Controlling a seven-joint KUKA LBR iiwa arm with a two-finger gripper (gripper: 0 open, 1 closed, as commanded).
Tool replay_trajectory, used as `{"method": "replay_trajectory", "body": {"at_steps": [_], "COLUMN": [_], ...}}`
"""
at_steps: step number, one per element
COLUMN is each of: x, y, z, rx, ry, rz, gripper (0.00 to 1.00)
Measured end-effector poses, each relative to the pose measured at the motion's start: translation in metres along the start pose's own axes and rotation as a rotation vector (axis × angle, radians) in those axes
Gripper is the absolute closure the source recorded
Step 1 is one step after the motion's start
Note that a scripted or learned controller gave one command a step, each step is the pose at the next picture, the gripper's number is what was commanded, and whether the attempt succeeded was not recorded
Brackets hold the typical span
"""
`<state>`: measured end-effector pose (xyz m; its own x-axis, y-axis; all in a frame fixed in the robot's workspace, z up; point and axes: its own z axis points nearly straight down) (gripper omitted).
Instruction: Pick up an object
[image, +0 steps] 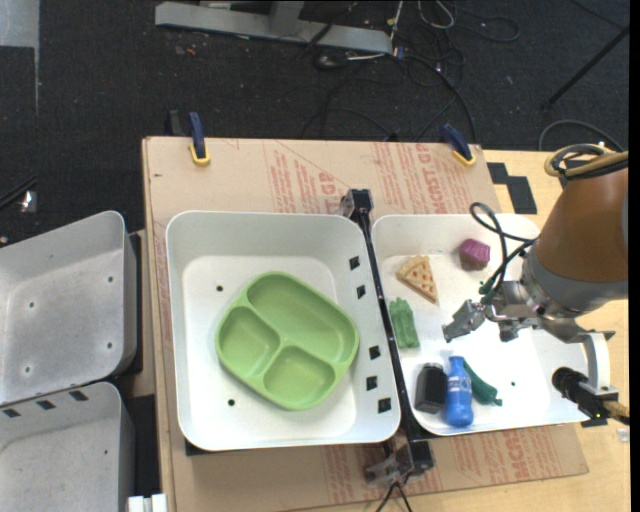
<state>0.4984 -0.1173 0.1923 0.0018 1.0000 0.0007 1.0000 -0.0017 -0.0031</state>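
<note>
The arm (585, 240) reaches in over the right bin (520, 415), and its gripper (478, 318) hangs above the bin's middle; whether it is wide or narrow cannot be told, and nothing shows in it. Taking the gripper as the mark: a blue bottle (458, 391) lies just below it, with a black block (431, 388) touching the bottle's left side and a dark green piece (482, 385) at its right. A waffle wedge (420, 277) lies up and left, a purple block (475, 252) above, a green strip (403, 322) to the left by the bin wall. The left bin (195, 250) holds a green tray (287, 340).
</note>
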Motion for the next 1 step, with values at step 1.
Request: {"method": "replay_trajectory", "body": {"at_steps": [1], "x": [-0.0064], "y": [0.0009], "z": [0.0615], "rx": [0.002], "ry": [0.000], "rz": [0.000], "gripper": [0.00]}}
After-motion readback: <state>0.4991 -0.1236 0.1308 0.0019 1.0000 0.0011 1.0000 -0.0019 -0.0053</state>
